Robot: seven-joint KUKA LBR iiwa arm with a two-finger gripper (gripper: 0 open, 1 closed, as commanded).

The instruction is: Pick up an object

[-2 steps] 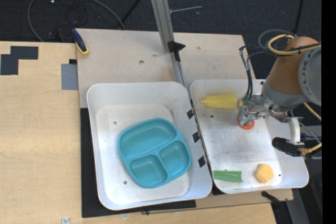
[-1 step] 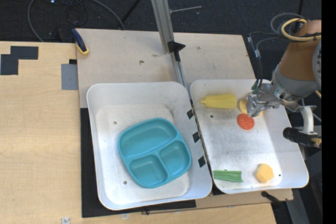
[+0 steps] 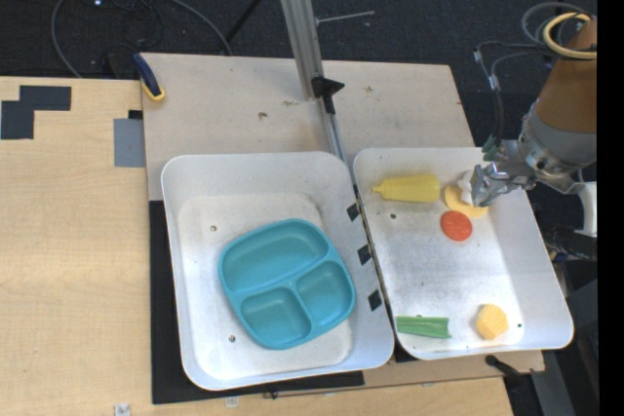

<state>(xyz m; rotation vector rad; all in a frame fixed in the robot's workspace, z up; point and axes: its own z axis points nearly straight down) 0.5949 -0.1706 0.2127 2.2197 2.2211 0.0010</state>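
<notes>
We see two shallow white plastic bins side by side on the bench [image 3: 244, 107], a pale board with a scuffed, matt surface. The left bin [image 3: 185, 209] has rounded corners and holds one item: a teal divided plate [image 3: 286, 283] of smooth moulded plastic, with one long compartment and two smaller ones, lying flat at lower centre of the frame.

The right bin [image 3: 526, 307] has a speckled grey floor. In it we find five small items. A yellow elongated piece [image 3: 408, 189], tapered at its left end, lies near the bin's upper edge. A pale yellow flat piece [image 3: 460, 201] lies just right of it. A red round piece [image 3: 456, 226] sits just below that. A green flat strip [image 3: 423, 327] lies along the lower edge, and a yellow-orange rounded lump [image 3: 492, 321] lies just right of the strip.

The arm [image 3: 565, 107] enters at the right of the frame, grey with an orange section above the wrist. Its jaws [image 3: 485, 184] are metallic and sit at the upper right part of the right bin, directly over the right edge of the pale yellow flat piece. We cannot tell how far apart the jaws are, nor whether they have hold of anything.

An aluminium extrusion post [image 3: 298, 24] rises at top centre of the frame, behind the bins.
</notes>
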